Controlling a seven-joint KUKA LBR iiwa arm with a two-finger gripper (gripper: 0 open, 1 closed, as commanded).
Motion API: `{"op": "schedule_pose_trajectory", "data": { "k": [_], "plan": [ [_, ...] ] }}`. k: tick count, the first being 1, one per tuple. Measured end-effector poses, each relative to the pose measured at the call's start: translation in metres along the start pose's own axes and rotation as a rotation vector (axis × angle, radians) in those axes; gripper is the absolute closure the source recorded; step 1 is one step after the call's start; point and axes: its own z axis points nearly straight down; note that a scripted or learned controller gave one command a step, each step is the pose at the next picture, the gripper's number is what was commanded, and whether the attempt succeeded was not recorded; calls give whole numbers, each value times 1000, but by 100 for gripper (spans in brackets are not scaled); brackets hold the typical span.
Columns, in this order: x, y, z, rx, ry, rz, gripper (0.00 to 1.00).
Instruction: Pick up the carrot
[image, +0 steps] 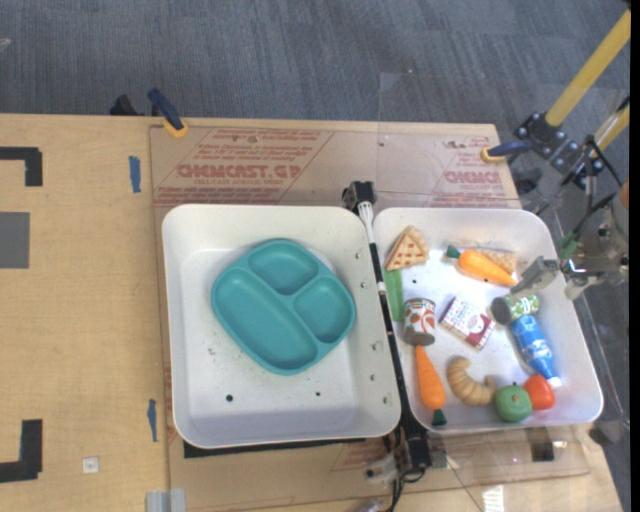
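Two carrots lie in the right bin (572, 330). One carrot (485, 266) rests near the back, pointing right, with its green top to the left. The other carrot (430, 379) lies near the bin's front left, tip toward the front. My gripper (556, 268) shows as a grey, blurred shape over the bin's right rim. It is right of the back carrot and apart from it, above a green-capped blue bottle (529, 338).
The right bin also holds a sandwich wedge (407, 248), a green stick (395, 296), a can (420, 320), a red-white box (466, 322), a croissant (470, 382), a green apple (512, 403) and a red tomato (541, 392). A teal divided plate (283, 305) lies in the left bin (190, 400).
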Motion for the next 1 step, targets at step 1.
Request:
{"op": "schedule_pose_trajectory", "data": {
  "k": [1],
  "plan": [
    [3,63,56,-4,-2,153,0]
  ]
}}
